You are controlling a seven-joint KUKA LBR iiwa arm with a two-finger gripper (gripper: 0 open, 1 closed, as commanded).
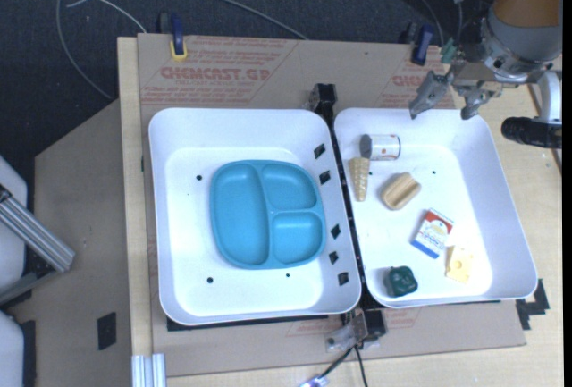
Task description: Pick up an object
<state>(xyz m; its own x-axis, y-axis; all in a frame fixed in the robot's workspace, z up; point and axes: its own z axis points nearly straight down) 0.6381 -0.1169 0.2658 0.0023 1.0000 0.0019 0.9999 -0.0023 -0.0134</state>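
Small can [382,147] lies nearest the end effector [444,99], which hovers wide-spread and holding nothing above the right bin's [500,197] far rim.

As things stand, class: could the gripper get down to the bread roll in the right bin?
Probably yes. The gripper hangs open above the bin's far edge, and the roll lies apart from its neighbours with nothing over it.
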